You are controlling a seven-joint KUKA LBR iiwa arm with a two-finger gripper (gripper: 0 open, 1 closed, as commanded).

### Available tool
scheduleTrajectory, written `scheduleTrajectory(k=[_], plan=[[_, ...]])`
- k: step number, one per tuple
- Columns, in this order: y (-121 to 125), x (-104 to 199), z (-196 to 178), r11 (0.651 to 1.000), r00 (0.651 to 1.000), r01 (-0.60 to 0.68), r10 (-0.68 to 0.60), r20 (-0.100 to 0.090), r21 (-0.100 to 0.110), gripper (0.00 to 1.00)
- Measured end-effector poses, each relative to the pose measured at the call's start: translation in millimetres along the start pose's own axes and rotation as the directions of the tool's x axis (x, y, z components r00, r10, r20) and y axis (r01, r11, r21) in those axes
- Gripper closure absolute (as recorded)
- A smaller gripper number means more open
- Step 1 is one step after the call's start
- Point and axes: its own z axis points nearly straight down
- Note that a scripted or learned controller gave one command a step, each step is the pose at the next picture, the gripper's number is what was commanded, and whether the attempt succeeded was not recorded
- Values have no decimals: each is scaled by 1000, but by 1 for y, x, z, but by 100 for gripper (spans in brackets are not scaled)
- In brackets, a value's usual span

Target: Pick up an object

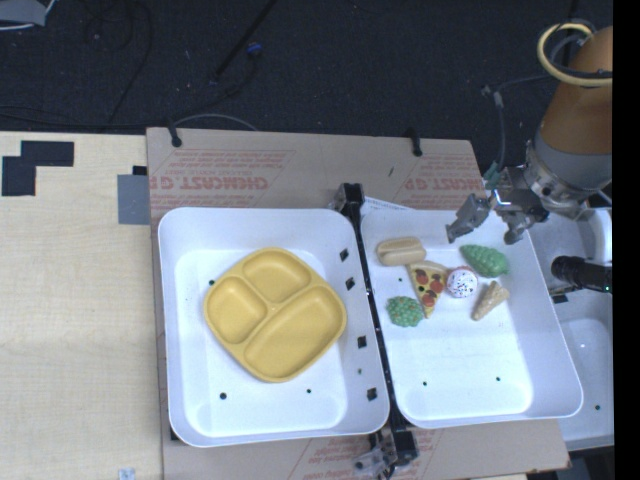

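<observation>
1. I see the jaws (pixel 490 221) hanging over the far edge of the right bin (pixel 520 388), spread apart with nothing between them.
2. Just below them lies a green leafy piece (pixel 485 259), close to the right finger but apart from it.
3. The other toy foods cluster in the far half of that bin: a tan bread roll (pixel 400 251), a pizza slice (pixel 430 286), a white speckled ball (pixel 461 284), a cone (pixel 489 300) and a second green piece (pixel 404 311).
4. The pizza slice sits between the green piece and the ball, touching or nearly so.
5. The left bin (pixel 200 408) holds a yellow divided plate (pixel 275 313), lying flat.
6. Both bins rest on cardboard on the counter (pixel 70 318).
</observation>
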Motion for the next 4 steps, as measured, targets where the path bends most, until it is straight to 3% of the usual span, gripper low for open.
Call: scheduleTrajectory(k=[1,4], plan=[[2,0,-8,1000,1000,2,-2,2,-13,0],[13,13,140,1000,1000,2,-2,2,-11,0]])
